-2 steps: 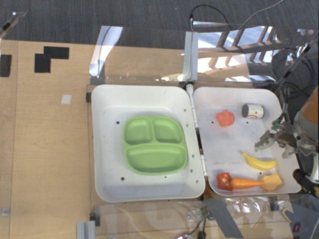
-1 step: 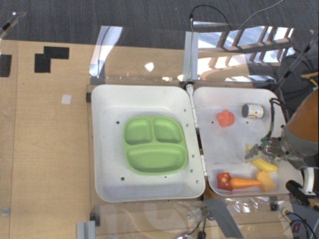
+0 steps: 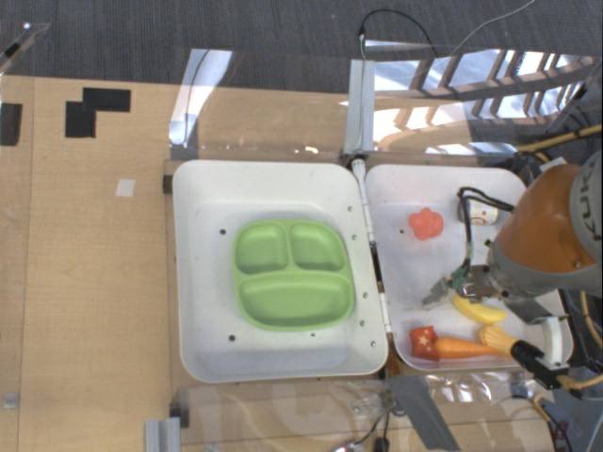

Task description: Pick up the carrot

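**Camera view: carrot lies below the gripper in the right bin**

Camera view, from above and at a slant, has the carrot [image 3: 464, 348] lying flat on the floor of the right bin [image 3: 396, 252], near that bin's lower wall. It sits just below the gripper [image 3: 443, 293] and a little to its right in the picture, apart from it, its length running left to right. Touching the carrot's left end is a small red piece [image 3: 423, 342], directly below the gripper. Between the carrot and the gripper lies a banana [image 3: 478, 310], close against the gripper's right side. Whether the gripper's fingers are apart or together cannot be told; nothing shows between them.

Above the gripper and slightly left of it, well apart, a pink-red toy [image 3: 426, 223] rests on the bin floor. A small white and orange object [image 3: 483, 216] sits above and to the gripper's right, by a black cable. The arm [image 3: 551, 234] comes in from the gripper's right, its orange band prominent.

Far to the gripper's left, the left bin [image 3: 203, 271] holds a green divided plate [image 3: 293, 273] with three compartments. Both bins stand on a light wooden bench [image 3: 85, 252] with black squares marked near its upper left. Clear panels rise behind the bins, and dark grey carpet [image 3: 236, 8] runs beyond.
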Robot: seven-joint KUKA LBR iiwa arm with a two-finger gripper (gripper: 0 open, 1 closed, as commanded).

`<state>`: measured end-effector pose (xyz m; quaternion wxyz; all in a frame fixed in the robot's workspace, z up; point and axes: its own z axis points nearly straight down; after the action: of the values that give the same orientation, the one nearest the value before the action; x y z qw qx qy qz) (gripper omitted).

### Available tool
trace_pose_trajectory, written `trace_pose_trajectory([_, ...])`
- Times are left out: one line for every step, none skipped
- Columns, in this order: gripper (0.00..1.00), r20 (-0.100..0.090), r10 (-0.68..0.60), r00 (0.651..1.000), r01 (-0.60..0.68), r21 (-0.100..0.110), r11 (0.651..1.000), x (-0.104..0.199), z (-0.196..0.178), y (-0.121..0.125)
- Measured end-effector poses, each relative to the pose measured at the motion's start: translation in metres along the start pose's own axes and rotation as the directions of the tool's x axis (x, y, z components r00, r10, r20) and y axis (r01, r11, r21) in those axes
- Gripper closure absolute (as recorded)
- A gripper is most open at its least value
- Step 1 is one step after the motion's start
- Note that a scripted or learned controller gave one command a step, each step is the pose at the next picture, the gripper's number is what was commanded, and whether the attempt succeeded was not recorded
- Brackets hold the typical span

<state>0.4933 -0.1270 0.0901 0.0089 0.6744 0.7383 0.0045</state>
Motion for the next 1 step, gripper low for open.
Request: trace_pose_trajectory([1.00, -0.003, -0.003, 1.000, 0.003, -0.005, 1.000, 0.0020, -0.0101, 0.0037])
